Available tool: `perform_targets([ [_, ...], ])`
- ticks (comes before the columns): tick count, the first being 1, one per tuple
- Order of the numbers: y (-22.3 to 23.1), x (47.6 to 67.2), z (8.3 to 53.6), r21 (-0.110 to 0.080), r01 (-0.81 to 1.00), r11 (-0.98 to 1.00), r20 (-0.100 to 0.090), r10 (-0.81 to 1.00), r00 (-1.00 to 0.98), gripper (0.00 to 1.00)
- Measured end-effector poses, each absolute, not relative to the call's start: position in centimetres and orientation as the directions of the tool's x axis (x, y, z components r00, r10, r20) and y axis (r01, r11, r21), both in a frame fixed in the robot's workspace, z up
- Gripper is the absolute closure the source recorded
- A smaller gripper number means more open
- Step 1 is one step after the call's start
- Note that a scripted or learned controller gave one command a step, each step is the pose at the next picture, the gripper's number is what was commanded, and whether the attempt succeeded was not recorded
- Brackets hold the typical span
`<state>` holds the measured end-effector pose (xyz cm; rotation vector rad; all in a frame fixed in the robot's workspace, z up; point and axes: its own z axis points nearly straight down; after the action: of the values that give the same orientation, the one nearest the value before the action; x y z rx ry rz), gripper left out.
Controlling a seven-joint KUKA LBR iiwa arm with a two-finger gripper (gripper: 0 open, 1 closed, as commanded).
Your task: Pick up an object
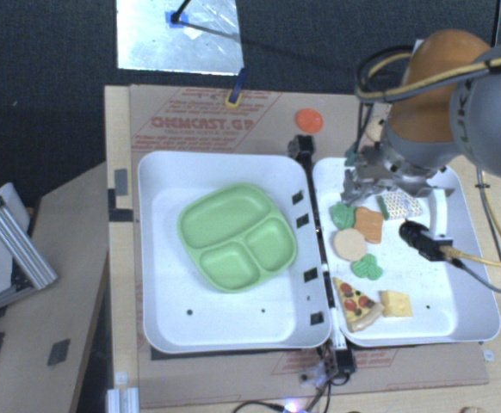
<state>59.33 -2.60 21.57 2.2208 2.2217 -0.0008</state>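
Currently the gripper (pixel 360 189) sits low over the right bin (pixel 470 256), above its upper left corner; whether its fingers are apart or together cannot be told. Just below it lie a green piece (pixel 343 216), an orange piece (pixel 369 224) and a tan disc (pixel 349 245). A green tray (pixel 237 236) occupies the left bin (pixel 160 248).

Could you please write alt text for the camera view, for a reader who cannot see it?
The grey arm reaches from the right over the right white bin, its gripper low above toy food: a pizza slice, a cheese wedge, a round cookie and green pieces. The left white bin holds a green divided plate.
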Motion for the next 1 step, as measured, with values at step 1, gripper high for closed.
perform_targets([
  [1,-2.40,60.21,23.49,0.003,1.000,0.005,0.000,1.000,-0.005,1.00],
])
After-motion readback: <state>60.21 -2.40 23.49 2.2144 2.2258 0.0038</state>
